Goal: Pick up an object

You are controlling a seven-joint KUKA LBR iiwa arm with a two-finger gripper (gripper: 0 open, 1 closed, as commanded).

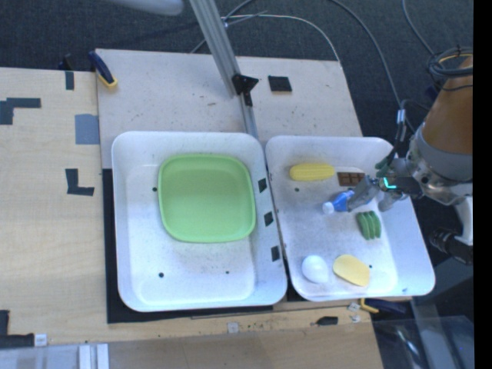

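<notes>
Gripper (pixel 379 193) low over right bin (pixel 411 271), its grip state indeterminable; blue bottle (pixel 339 202) just beside it, near bin centre; probably light, stiff, slippery; grasp across the body.

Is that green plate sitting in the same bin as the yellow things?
No, the green plate lies alone in the left bin, while the yellow pieces lie in the right bin.

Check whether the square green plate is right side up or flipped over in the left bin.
Right side up: the square green plate shows a raised rim around a sunken centre, lying flat in the left white bin.
</notes>
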